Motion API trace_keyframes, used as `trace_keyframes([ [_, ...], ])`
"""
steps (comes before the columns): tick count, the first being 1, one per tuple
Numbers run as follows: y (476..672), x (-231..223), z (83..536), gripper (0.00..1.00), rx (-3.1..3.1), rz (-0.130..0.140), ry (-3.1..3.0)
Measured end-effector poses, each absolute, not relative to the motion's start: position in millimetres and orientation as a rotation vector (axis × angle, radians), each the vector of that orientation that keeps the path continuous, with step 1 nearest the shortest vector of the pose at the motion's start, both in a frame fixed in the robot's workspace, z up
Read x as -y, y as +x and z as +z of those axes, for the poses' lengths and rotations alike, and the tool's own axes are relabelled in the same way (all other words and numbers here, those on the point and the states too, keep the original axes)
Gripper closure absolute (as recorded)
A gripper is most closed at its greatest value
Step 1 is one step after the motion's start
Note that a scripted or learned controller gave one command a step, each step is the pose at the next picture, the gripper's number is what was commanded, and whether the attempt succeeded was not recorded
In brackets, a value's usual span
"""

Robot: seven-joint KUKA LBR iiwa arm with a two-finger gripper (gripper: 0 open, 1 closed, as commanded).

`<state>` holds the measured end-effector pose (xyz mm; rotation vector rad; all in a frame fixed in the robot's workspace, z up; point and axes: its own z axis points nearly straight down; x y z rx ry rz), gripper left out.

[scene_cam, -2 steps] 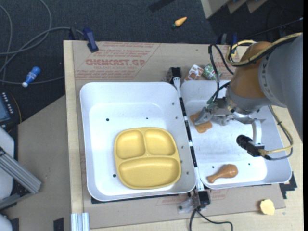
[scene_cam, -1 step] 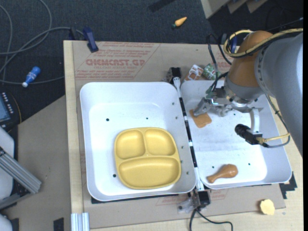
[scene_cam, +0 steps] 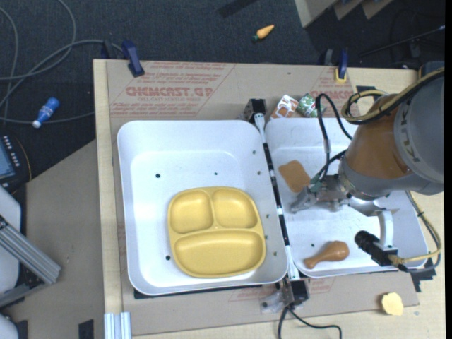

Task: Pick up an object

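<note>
Left bin (scene_cam: 141, 154) has the yellow divided plate (scene_cam: 215, 232) sitting in it. Right of that plate, the other bin (scene_cam: 311, 136) holds a brown slab (scene_cam: 294, 174) and a drumstick (scene_cam: 327, 253) – my gripper (scene_cam: 305, 198) hangs between them, touching neither. Open or closed, can't tell.

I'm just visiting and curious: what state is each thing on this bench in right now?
Yellow tray: flat in the left bin, its three sections bare.
Drumstick: lying on its side in the right bin, apart from the gripper.
Brown piece: lying flat in the right bin, just left of the gripper.
Gripper: low over the right bin, holding nothing I can see.
</note>
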<state>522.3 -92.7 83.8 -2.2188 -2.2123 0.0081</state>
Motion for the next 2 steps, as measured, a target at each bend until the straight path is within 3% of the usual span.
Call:
trace_keyframes([
  [1,559.2,106,85,0.0,2.226,-0.002,-2.223],
  [2,645.0,94,85,0.0,2.231,-0.008,-2.221],
])
